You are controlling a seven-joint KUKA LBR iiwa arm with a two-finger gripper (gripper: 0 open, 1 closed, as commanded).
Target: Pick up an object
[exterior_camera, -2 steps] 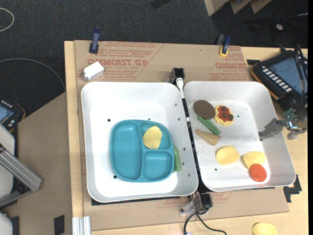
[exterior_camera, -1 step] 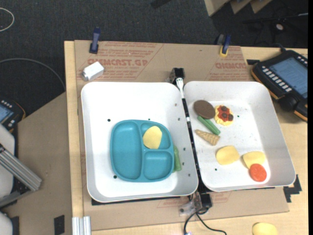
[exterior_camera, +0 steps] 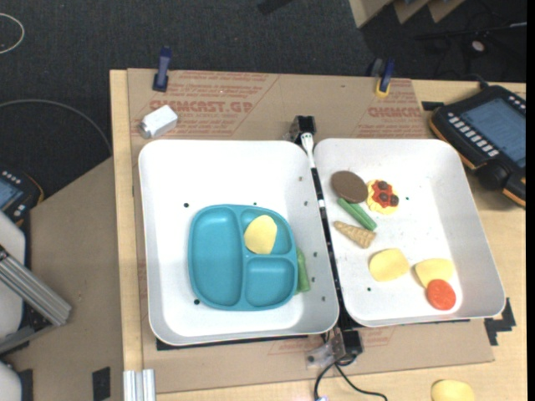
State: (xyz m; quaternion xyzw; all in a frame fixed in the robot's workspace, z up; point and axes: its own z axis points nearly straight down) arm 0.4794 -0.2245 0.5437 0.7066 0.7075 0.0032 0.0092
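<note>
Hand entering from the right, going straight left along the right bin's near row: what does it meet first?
Probably the orange-red round piece, once over the white bin's rim; height unclear.

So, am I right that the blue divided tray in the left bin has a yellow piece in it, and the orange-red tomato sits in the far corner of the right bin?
Not quite: the tomato sits in the near corner of the right bin, by the front rim, as the camera view shows. The rest holds: the tray is in the left bin with the yellow piece in it.
</note>
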